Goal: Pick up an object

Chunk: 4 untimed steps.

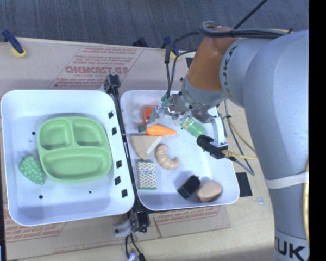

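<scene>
My gripper hangs low over the far part of the right bin, under the orange band of the arm. Just in front of it lies an orange carrot, with a small red piece to the carrot's far left. A green item lies partly under the wrist on the right. Nearer the front are a croissant, a tan wedge, a small patterned box, a black block and a tan rounded piece.
The left bin bears a green divided plate and a green bumpy toy beside it. A black divider with clips runs between the bins. The arm's big grey body and its cables cover the right side.
</scene>
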Available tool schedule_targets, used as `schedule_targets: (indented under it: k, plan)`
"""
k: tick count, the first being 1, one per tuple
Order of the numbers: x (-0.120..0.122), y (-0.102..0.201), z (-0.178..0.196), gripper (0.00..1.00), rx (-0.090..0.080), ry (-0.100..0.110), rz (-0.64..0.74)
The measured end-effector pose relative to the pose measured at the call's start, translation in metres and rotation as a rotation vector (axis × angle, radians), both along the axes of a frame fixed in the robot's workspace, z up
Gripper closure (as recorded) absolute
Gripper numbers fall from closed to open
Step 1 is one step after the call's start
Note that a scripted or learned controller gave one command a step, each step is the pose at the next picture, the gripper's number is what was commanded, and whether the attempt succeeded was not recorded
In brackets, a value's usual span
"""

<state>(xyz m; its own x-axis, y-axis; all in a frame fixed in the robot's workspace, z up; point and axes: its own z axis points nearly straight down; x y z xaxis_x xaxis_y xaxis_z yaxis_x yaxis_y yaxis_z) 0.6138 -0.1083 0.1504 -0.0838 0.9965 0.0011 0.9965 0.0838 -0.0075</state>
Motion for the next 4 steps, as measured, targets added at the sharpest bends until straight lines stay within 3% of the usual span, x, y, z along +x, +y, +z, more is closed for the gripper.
schedule_targets:
  k: [1,2,3,4]
  plan:
    - [-0.002,0.006,-0.051,0.00,-0.008,-0.023,-0.020]
    - [-0.002,0.005,-0.040,1.00,-0.011,-0.022,-0.017]
    - [-0.002,0.005,-0.041,0.00,-0.011,-0.022,-0.017]
    - [0.013,0.014,-0.059,0.00,-0.002,-0.005,-0.199]
